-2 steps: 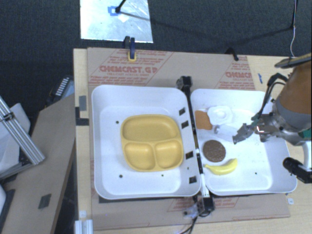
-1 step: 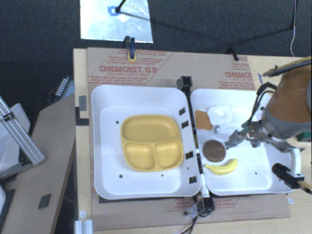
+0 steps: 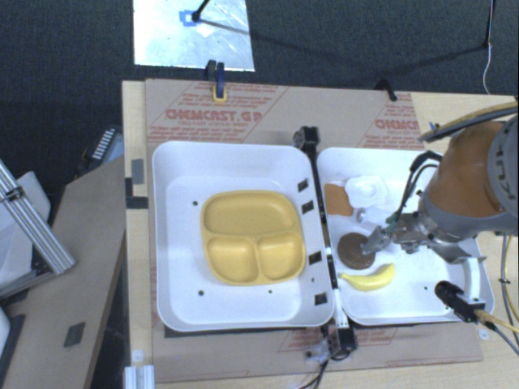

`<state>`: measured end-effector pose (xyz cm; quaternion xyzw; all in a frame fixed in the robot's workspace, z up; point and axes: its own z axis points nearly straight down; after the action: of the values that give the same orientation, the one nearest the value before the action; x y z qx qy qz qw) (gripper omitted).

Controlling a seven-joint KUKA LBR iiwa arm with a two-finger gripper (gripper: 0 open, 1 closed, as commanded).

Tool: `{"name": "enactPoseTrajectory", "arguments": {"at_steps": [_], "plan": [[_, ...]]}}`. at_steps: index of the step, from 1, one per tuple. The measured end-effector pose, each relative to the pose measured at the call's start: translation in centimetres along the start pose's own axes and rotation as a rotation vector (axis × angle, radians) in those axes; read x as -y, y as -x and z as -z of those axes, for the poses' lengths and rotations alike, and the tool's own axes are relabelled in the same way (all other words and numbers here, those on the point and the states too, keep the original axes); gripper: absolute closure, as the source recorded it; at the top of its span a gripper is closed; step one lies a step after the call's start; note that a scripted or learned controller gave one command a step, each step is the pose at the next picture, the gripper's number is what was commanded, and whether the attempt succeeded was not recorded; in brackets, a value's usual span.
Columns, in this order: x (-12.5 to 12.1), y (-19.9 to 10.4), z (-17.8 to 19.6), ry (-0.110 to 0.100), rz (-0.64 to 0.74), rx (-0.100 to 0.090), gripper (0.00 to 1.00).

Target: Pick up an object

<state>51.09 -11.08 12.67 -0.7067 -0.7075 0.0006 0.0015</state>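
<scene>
Camera view: the jaws [image 3: 375,243] hang low in the right bin [image 3: 454,310], just over a brown disc [image 3: 352,251] beside the banana [image 3: 369,279]. Whether they are apart or together, I cannot tell.

Position: fixed above the bench [image 3: 268,104], set high.
Direction: looks down at a slant, far bench edge toward the frame's top.
Range: moderate; takes in the left bin [image 3: 174,217] and the right bin [image 3: 422,302] whole, plus dark floor [image 3: 365,23] beyond.
Arm entry: arm [image 3: 474,177] reaches in from the right side.
Views: one, nothing shared.
</scene>
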Motion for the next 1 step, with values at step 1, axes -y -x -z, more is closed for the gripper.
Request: {"name": "enactPoseTrajectory", "arguments": {"at_steps": [1], "plan": [[-0.17,0.11,1.27,0.006,0.000,0.002,1.00]]}}
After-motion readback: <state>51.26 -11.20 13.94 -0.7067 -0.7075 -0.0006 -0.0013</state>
